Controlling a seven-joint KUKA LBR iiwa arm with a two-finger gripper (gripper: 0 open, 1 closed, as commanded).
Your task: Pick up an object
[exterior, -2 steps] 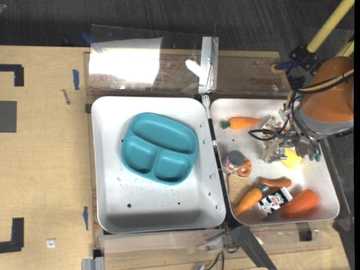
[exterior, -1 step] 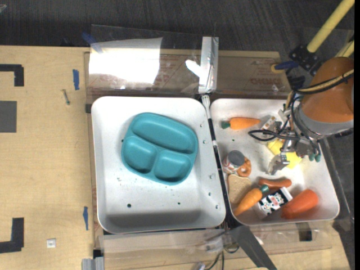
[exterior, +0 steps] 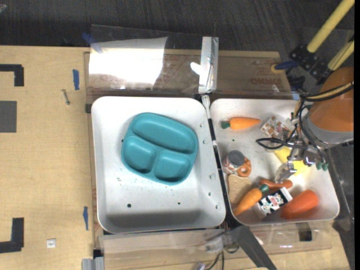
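The right bin (exterior: 332, 212) holds several small items. An orange carrot (exterior: 243, 123) lies near its far edge, and a second carrot (exterior: 247, 200) lies near the front. Next to that one are a black-and-white packet (exterior: 272, 201) and a red-orange lump (exterior: 301, 203). A round grey-and-orange piece (exterior: 236, 162) sits at the left, and a printed packet (exterior: 274, 127) at the far right. My gripper (exterior: 293, 169) reaches in from the right and hangs low over a yellow object (exterior: 283, 153), which it partly covers.
In the left bin (exterior: 107, 201) lies a teal divided plate (exterior: 159, 147). A clear plastic sheet (exterior: 146, 63) and a metal strip (exterior: 208, 63) lie behind the bins. Cables (exterior: 278, 145) trail from my wrist over the right bin. Yellow poles (exterior: 332, 18) stand at the upper right.
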